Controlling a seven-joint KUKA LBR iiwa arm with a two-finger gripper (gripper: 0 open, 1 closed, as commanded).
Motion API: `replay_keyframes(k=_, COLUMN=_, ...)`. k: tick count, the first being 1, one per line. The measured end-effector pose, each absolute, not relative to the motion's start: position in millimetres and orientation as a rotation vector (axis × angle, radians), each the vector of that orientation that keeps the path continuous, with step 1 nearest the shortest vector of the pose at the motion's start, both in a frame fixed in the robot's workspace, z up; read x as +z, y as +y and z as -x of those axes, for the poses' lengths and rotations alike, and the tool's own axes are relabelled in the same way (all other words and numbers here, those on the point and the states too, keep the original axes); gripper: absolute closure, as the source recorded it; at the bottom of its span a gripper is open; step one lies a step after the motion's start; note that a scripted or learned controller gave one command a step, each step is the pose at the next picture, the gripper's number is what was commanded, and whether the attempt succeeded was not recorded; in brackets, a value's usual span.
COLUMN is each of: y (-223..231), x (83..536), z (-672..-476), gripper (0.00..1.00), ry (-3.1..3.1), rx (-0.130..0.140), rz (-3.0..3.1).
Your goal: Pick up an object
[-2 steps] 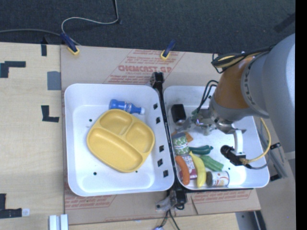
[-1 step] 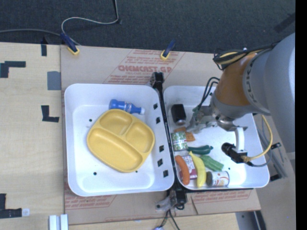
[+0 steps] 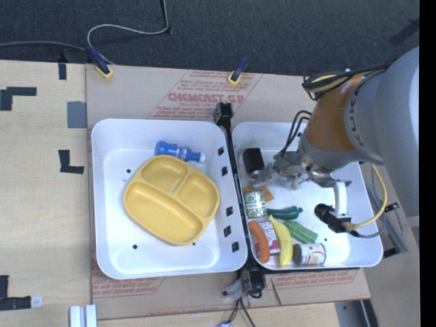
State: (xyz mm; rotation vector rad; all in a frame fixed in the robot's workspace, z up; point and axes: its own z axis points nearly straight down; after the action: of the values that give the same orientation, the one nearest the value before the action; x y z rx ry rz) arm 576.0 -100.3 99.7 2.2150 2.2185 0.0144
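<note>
Table (image 3: pixel 41 203): pale wood at the left, with a cardboard sheet (image 3: pixel 197 94) printed in red under both bins; two yellow clips (image 3: pixel 102 67) sit at the sheet's far edge, and a black cable (image 3: pixel 129 27) loops over the dark floor beyond.

Left bin (image 3: pixel 109 257): white and shallow. Holds a yellow tray (image 3: pixel 172 199) with three compartments, lying flat and turned at an angle, near the middle. A blue bottle (image 3: pixel 178 151) lies on its side just behind the tray, touching or nearly touching its far rim.

Right bin (image 3: pixel 364 251): white and shallow, joined to the left bin along a black divider (image 3: pixel 231 182). Contents are clustered along its left side and near corner:
- black block (image 3: pixel 253 159), near the far left, standing apart from the rest;
- small can (image 3: pixel 255 201) with a green label, beside the divider, with an orange piece just beside it;
- green pepper (image 3: pixel 285 213), lying to the right of the can;
- green pod (image 3: pixel 301 231), just in front of the pepper;
- banana (image 3: pixel 283 240), lying lengthwise, between the sausage and the pod;
- red sausage (image 3: pixel 260 240), at the left, touching the banana;
- bottle (image 3: pixel 310 254) with a red and white label, on its side at the near edge.

Arm (image 3: pixel 368 114): grey with an orange band, reaching in from the right above the right bin. Claw (image 3: pixel 283 167): low over the bin's far left part, right of the black block and behind the can. Whether it is apart or together cannot be told; nothing is seen between its fingers.
</note>
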Motion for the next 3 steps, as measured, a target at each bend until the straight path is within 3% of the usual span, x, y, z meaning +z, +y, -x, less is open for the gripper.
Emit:
replay_keyframes(k=1, y=-99.0, x=109.9, z=-576.5, gripper=1.0, ry=2.221, rx=0.017, rz=-2.216)
replay_keyframes(k=2, y=-99.0, x=109.7, z=-576.4, gripper=0.0, ry=2.221, rx=0.016, rz=-2.216)
replay_keyframes(k=3, y=-98.2, x=119.0, z=-576.5, gripper=1.0, ry=2.224, rx=0.017, rz=-2.215)
